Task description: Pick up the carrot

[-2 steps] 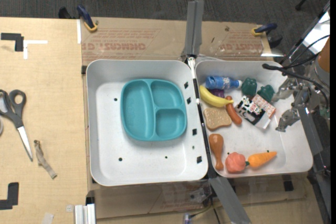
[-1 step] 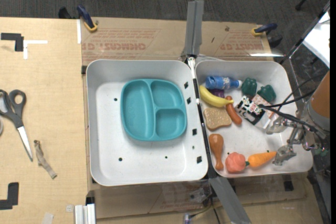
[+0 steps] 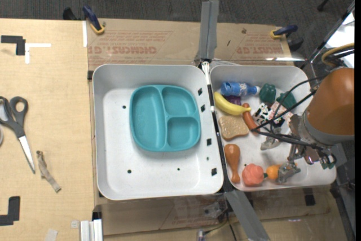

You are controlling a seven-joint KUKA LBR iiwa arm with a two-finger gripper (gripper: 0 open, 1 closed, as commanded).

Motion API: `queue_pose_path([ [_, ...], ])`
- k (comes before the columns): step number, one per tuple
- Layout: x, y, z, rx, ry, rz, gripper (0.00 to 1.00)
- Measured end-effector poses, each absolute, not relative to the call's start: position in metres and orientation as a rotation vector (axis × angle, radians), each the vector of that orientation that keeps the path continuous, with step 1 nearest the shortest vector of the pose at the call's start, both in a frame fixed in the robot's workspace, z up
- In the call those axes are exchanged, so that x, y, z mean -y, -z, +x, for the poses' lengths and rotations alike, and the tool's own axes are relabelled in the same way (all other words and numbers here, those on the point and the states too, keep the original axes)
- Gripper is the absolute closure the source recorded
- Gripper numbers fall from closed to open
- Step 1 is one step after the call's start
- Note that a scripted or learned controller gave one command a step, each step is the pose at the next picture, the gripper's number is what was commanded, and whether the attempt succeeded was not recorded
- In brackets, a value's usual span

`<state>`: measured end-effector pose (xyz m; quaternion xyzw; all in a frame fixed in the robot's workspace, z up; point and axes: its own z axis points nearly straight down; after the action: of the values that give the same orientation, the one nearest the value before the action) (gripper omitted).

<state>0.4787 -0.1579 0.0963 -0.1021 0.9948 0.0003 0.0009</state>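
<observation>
1. Wooden bench (image 3: 45, 121) carries two white bins; scissors (image 3: 17, 127) lie at its far left.
2. We see a teal divided plate (image 3: 165, 118) in the left bin (image 3: 107, 138).
3. Right bin (image 3: 299, 73) holds a banana (image 3: 231, 105), blue bottle (image 3: 238, 88), toast slice (image 3: 233, 127), drumstick (image 3: 232, 160) and a pink ball (image 3: 254, 174).
4. We spot the carrot (image 3: 272, 172) at the near side, just right of the pink ball.
5. Gripper (image 3: 289, 171) sits just beside the carrot; we cannot tell whether it clasps anything.

Both white bins (image 3: 107, 138) are seen from one camera set high above, looking down at a slant.
</observation>
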Motion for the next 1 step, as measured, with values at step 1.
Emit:
queue_pose_path([
  [1,0.1954,-0.0928,0.4852,-3.079,0.002,-0.602,0.0],
])
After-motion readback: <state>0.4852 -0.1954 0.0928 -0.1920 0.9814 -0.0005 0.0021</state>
